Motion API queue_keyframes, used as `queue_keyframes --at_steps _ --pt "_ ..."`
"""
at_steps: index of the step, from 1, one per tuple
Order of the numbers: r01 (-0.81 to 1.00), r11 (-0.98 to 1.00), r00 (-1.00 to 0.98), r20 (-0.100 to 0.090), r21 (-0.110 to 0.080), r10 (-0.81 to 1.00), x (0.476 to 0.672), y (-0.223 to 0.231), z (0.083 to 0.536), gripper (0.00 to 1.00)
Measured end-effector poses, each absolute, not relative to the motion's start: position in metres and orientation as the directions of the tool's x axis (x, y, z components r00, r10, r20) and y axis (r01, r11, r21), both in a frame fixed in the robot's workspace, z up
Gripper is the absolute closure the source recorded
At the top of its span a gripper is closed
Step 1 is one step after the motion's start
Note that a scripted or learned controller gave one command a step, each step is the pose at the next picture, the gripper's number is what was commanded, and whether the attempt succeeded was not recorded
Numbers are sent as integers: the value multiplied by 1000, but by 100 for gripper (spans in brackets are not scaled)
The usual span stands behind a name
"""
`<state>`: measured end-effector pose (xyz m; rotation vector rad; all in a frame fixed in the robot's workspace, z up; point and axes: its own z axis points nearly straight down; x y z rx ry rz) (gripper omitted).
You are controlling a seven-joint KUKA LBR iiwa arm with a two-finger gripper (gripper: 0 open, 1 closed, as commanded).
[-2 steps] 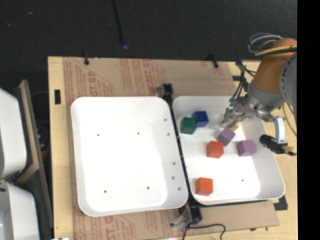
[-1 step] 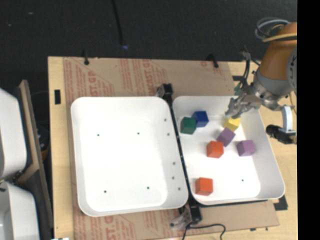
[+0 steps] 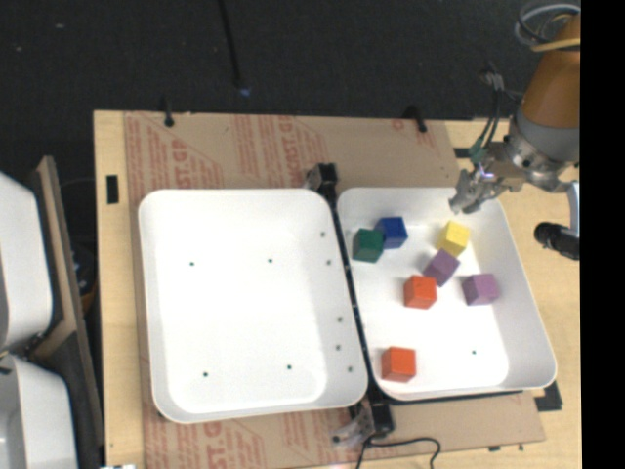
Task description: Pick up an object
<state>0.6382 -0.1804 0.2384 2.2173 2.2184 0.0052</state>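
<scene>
The robot's hand (image 3: 472, 195) hovers over the right bin (image 3: 527, 345), just above a yellow cube (image 3: 454, 236); its grip cannot be made out. Six other cubes lie nearby.

A tan bench top (image 3: 225, 149) sits against a dark floor (image 3: 293, 37).

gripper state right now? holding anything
gripper: cannot be told if open or closed; it sits above the yellow block at the right bin's far edge, with no block seen in it.
</scene>
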Motion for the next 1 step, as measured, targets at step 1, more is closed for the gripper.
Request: queue_keyframes --at_steps 1 --pt "1000 0 0 -1 5 1000 639 -181 286 100"
